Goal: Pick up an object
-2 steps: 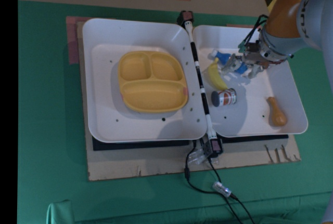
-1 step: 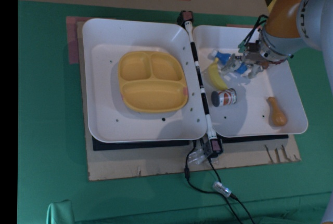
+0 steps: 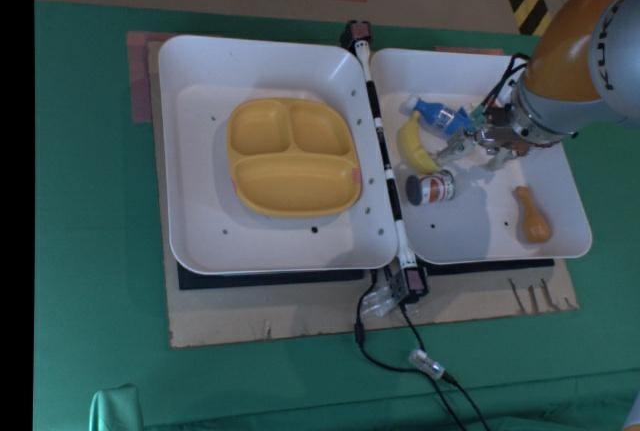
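Glossy yellow plastic plate (image 3: 292, 157) lies in smooth white plastic bin (image 3: 200, 229) over matt cardboard (image 3: 260, 327).

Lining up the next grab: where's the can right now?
The can lies on its side in the right bin, near the divider, just below the banana.

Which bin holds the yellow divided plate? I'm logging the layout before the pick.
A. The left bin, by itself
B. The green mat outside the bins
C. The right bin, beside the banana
A: the yellow divided plate lies alone in the left bin; the banana is in the right bin.
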`<state>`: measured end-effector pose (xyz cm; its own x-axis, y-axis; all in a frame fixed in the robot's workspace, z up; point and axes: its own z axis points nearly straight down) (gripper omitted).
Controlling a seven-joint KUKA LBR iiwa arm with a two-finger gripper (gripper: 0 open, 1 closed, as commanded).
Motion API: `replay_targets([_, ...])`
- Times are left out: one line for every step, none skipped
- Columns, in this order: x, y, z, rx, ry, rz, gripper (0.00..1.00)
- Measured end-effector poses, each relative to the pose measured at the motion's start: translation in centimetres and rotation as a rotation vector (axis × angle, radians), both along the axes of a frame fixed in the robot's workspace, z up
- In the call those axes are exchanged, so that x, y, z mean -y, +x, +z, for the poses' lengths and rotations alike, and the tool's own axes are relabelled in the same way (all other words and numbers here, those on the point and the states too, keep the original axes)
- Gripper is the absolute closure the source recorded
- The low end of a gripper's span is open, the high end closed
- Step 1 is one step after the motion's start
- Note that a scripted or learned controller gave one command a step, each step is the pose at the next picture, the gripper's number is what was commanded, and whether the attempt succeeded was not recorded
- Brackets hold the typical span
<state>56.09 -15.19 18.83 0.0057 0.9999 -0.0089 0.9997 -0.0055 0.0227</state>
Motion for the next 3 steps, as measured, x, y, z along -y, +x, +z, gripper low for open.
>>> replay_targets([-3.9, 4.1, -0.1, -0.001, 0.0, 0.001, 0.0])
replay_targets([-3.1, 1.4, 0.0, -0.001, 0.001, 0.0, 0.0])
replay_targets([-3.1, -7.1, 0.0, 0.004, -0.002, -0.002, 0.0])
